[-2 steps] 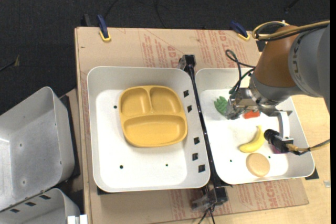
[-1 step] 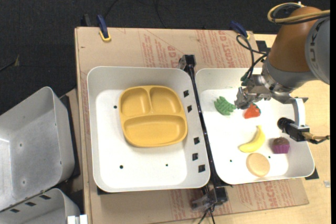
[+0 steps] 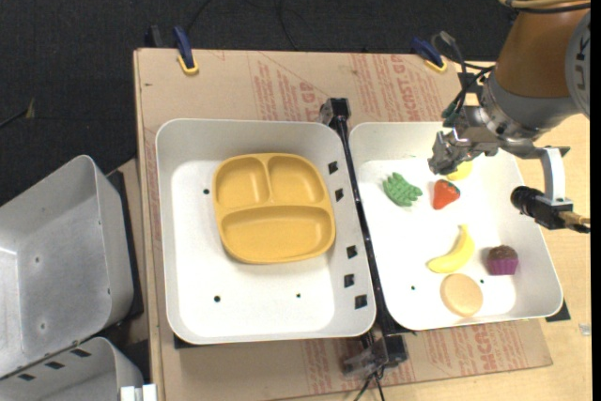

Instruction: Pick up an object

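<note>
Your right bin point(image 3: 526, 300) is sitting right of centre in the frame, holding small toy foods. The banana point(image 3: 453, 252), lower middle, is looking light, stiff and slick, so you're best pinching across its middle. The strawberry point(image 3: 445, 193) is tinier. The end effector point(image 3: 449, 155) is hovering over a yellow piece point(image 3: 459, 171); can't tell its opening or grip.

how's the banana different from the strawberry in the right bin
The banana is yellow, long and curved; the strawberry is red, short and stubby with a green top. The banana lies nearer the bin's front, next to a tan round piece; the strawberry sits farther back, just below the gripper. The banana looks the larger of the two. Both are toy foods lying loose on the right bin floor.
</note>
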Controlling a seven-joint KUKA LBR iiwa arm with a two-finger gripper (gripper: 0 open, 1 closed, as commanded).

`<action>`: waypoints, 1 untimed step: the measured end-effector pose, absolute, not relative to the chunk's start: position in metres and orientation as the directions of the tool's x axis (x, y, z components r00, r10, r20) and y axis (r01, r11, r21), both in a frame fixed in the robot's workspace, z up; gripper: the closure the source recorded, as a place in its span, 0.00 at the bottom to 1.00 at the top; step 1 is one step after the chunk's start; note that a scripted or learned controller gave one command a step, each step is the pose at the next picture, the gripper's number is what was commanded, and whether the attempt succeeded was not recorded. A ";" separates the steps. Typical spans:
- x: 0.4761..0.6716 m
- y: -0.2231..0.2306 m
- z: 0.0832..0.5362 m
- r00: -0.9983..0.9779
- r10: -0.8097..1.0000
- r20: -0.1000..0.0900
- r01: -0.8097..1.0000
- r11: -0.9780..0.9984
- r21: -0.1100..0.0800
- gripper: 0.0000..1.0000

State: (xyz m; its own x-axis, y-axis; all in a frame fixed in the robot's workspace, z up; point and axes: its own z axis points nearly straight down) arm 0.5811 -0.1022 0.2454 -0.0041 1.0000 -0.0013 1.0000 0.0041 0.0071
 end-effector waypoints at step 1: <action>0.582 -0.102 0.278 -0.004 1.000 -0.001 1.000 0.004 0.004 1.00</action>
